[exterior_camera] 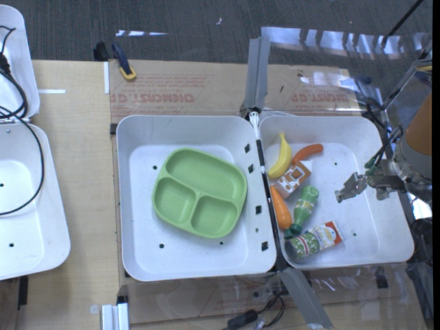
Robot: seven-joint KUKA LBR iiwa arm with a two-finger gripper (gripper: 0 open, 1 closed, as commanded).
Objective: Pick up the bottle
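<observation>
Robotics lab bench, two white bins (130, 184) on cardboard sheeting (172, 91), loose black cables (20, 102), grey arm (416, 150) over toy groceries

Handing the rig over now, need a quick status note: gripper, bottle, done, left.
Gripper: over the right bin, right of the clutter, nothing seen between its fingers.
Bottle: green, lying in the right bin's left part, between the carrot and the packet, below the juice carton and banana.
Done: no pick yet.
Left: reach left to the bottle, grasp, lift.
</observation>
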